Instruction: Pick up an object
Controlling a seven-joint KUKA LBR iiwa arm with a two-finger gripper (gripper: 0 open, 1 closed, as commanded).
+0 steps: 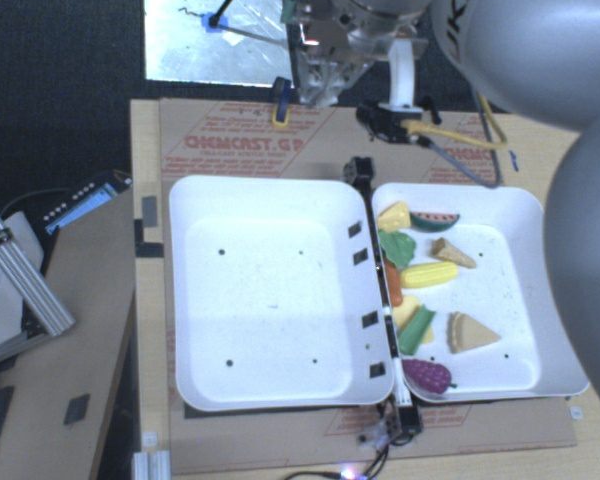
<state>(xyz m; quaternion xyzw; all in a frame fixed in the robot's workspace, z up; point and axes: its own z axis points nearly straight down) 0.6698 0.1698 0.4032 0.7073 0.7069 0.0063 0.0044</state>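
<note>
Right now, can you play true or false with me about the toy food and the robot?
1. The corn lies in the right bin. True.
2. The grapes sit in the left bin. False: they are in the right bin's near corner.
3. The gripper is holding the watermelon. False: the watermelon lies in the right bin, and the gripper is above the cardboard beyond the bins.
4. The toy food crowds the right bin's left side. True.

Grey arm's metal gripper raised beyond two shallow white plastic bins, toy foods gathered in right bin, yellow corn cob, purple grapes, watermelon slice noted.
</note>
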